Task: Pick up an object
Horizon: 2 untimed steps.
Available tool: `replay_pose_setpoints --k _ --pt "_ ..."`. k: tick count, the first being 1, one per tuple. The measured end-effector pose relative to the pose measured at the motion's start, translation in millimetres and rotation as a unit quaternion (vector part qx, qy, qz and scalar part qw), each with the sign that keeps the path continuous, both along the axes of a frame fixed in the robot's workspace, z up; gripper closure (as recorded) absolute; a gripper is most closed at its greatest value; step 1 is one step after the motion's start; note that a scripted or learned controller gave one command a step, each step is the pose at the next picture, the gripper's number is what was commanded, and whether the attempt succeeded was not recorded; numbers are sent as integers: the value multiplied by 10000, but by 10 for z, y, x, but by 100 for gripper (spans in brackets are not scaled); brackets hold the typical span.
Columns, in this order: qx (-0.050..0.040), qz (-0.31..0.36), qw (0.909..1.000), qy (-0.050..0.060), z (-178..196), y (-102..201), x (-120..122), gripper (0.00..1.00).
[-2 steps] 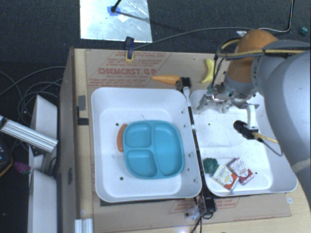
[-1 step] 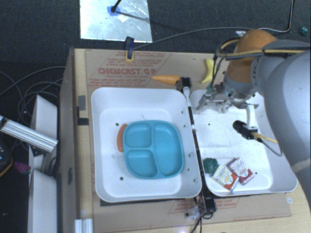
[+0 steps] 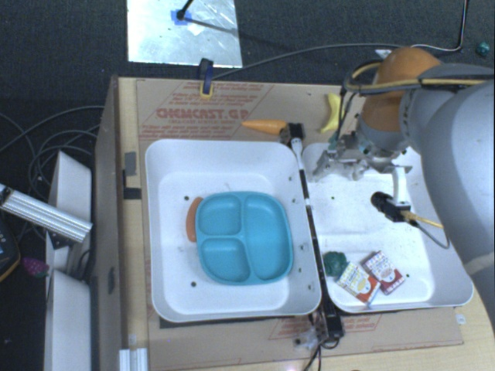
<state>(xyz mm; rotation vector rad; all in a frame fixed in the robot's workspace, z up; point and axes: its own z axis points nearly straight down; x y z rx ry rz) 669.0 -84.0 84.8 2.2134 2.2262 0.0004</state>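
- A cardboard-covered tabletop (image 3: 232, 110) sits on dark carpet, with cables on the floor at the left and a shiny metal sheet (image 3: 184, 20) beyond it.
- 2 white bins lie side by side: the left bin (image 3: 166, 207) carries a blue divided plate (image 3: 244, 236) with an orange sausage-like piece (image 3: 191, 219) touching its left edge.
- The right bin (image 3: 448, 288) holds a green lump (image 3: 335, 263) and 2 small snack packets (image 3: 370, 275) near its front.
- A carrot (image 3: 261, 127) and a banana (image 3: 332, 113) lie outside the bins at the back.
- The end effector (image 3: 337, 161) hangs low over the right bin's far-left corner, well apart from the packets; I cannot tell how its grasp is set.
- Nothing looks lifted, so the pick seems not yet done.
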Motion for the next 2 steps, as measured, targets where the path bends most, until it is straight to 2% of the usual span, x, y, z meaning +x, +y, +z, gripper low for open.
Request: replay_pose_setpoints --k 1,2 --pt "0 1 10000 1 -1 2 -8 0" --pt "-4 14 10000 -13 112 1 3 100"
